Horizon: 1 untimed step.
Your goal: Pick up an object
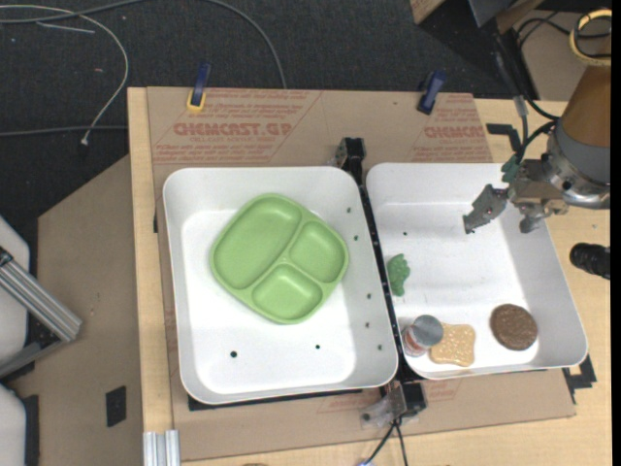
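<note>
My gripper (505, 216) hangs over the upper right part of the right bin (456, 265), its two fingers spread apart and nothing between them. Well below it, near the bin's front wall, lie a round brown cookie-like disc (513, 326), a tan cracker-shaped piece (453, 345) and a small grey and red can (423, 333). A small green leafy object (398, 273) rests against the bin's left wall. All of these sit apart from the gripper.
The left bin (194, 348) holds a green three-compartment plate (279, 257). A black clamp (350, 151) sits between the bins at the back, and blue clips (200, 83) (431, 92) hold the cardboard base. Cables run along the right edge.
</note>
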Motion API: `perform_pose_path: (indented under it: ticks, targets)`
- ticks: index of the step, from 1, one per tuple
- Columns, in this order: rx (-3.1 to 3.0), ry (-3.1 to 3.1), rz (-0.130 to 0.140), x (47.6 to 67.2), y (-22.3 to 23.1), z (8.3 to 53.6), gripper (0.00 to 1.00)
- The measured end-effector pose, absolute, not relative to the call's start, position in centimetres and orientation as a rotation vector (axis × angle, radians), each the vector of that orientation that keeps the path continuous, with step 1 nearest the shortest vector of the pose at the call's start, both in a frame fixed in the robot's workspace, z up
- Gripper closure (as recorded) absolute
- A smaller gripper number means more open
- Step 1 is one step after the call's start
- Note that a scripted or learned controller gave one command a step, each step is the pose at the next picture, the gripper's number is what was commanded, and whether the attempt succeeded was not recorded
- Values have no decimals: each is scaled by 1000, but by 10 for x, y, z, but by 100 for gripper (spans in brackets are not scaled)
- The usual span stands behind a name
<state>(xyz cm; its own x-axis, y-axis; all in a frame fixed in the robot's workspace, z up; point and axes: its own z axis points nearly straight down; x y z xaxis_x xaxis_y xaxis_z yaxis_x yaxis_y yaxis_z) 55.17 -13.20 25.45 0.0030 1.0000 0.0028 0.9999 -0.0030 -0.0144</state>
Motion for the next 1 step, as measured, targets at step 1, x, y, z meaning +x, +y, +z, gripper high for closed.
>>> perform_pose_path:
  ticks: [1]
  targets:
    - [-2220,-2220,1,554,-132,261,0]
